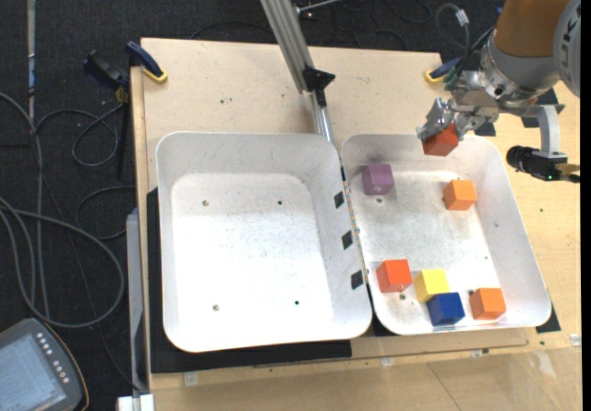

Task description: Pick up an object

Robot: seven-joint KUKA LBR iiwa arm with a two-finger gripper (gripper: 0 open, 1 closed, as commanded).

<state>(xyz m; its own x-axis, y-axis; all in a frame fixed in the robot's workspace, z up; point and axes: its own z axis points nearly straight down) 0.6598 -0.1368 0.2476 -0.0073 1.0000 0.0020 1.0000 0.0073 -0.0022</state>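
Observation:
My gripper hangs over the far rim of the right bin, shut on a red block that sticks out below its fingers, lifted off the bin floor. In the right bin lie a purple cube at the far left, an orange cube to the right of it, and a group at the near end: a red-orange cube, a yellow cube, a blue cube and another orange cube.
The left bin stands beside the right one, holding no objects. A slanted metal pole crosses the bench from the top toward the gap between the bins. Clamps sit at the bench's far corners.

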